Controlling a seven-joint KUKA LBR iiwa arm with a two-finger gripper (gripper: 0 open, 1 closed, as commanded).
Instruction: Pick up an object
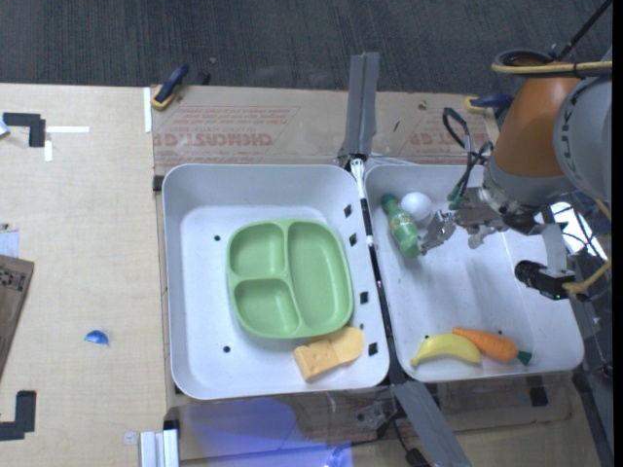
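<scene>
We are closing in on the green bottle [403, 228] in the right bin [545, 363]; our gripper [438, 230], jaws apart and empty, must next straddle it and close.

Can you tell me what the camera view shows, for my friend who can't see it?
A grey and orange robot arm reaches from the right, its gripper beside a green bottle and a white ball in the right bin. A banana and a carrot lie near that bin's front. The left bin holds a green divided plate and a yellow cheese wedge.
</scene>
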